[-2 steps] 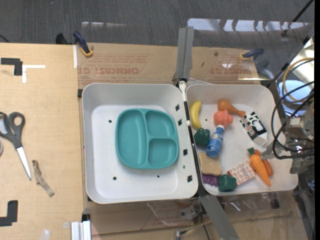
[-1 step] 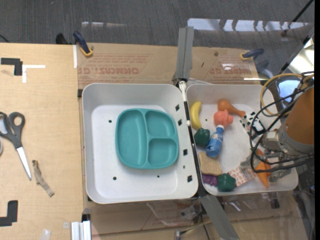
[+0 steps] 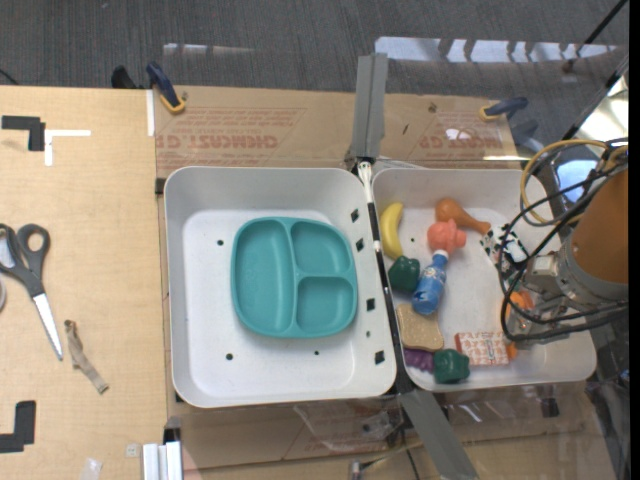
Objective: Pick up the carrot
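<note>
One carrot [image 3: 462, 215] lies near the back wall of the right bin [image 3: 560, 368]. Its long axis runs left to right, thick end left, thin end slanting slightly toward the front. A pink toy [image 3: 446, 236] touches it. The gripper [image 3: 520, 310] sits well apart among cables; its grip cannot be told.

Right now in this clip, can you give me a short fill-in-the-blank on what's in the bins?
1. The teal divided tray lies in the ____ bin.
2. The banana is colored ____.
3. The tray has ____ compartments.
4. The scissors lie on the bench, ____ the bins.

Missing words: left; yellow; three; outside
</note>
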Tool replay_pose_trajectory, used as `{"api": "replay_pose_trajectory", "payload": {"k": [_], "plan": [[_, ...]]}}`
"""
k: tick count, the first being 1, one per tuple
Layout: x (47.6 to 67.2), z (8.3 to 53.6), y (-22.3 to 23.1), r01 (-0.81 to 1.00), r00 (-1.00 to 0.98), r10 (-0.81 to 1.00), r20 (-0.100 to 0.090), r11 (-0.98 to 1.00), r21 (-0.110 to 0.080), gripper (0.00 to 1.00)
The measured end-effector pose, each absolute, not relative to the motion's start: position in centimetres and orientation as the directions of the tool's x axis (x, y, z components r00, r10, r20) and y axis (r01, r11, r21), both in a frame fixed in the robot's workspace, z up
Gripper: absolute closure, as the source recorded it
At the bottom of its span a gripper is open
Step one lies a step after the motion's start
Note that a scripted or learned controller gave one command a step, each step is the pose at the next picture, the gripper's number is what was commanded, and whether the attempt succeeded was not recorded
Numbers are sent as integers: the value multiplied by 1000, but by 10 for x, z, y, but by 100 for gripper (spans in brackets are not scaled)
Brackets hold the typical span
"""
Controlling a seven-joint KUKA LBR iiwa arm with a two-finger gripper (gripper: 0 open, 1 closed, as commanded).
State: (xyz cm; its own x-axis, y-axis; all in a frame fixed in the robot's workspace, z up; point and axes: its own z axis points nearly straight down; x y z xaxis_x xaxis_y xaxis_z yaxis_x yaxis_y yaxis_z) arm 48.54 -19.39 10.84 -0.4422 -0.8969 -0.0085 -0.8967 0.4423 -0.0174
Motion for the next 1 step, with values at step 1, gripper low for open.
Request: {"api": "replay_pose_trajectory", "payload": {"k": [1], "plan": [[479,231,-131,-992,-130,-992,-4,130,-2,100]]}}
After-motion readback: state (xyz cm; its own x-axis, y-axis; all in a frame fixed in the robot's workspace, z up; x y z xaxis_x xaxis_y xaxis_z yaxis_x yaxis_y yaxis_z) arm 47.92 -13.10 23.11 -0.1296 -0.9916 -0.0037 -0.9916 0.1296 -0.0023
